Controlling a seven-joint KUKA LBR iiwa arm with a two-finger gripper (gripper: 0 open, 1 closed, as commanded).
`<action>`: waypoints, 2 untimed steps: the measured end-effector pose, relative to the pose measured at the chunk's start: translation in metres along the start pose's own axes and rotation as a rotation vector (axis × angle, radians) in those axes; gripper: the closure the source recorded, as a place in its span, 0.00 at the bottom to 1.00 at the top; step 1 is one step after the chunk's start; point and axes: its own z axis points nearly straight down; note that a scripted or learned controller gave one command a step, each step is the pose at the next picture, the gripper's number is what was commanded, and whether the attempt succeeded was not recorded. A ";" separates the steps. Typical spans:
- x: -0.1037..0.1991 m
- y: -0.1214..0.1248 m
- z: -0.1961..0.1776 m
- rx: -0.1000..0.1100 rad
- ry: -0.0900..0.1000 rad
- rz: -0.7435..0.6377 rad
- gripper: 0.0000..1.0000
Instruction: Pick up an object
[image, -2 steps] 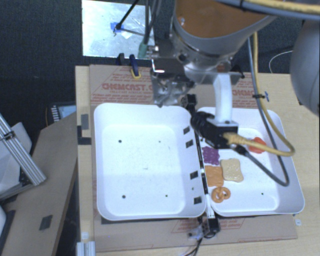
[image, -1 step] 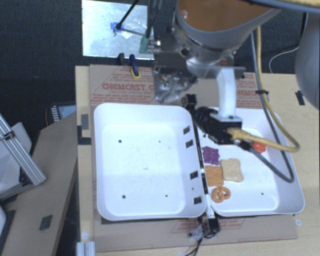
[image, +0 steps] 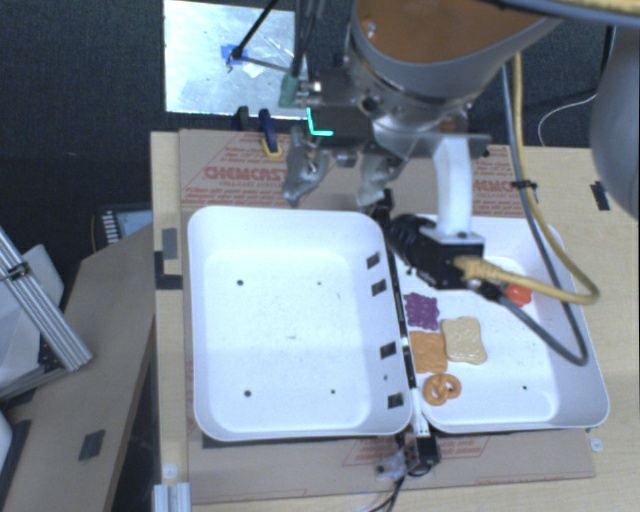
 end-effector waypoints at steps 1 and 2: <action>0.000 0.000 -0.012 -0.002 0.002 -0.002 1.00; 0.000 0.000 -0.011 -0.002 0.002 -0.003 0.00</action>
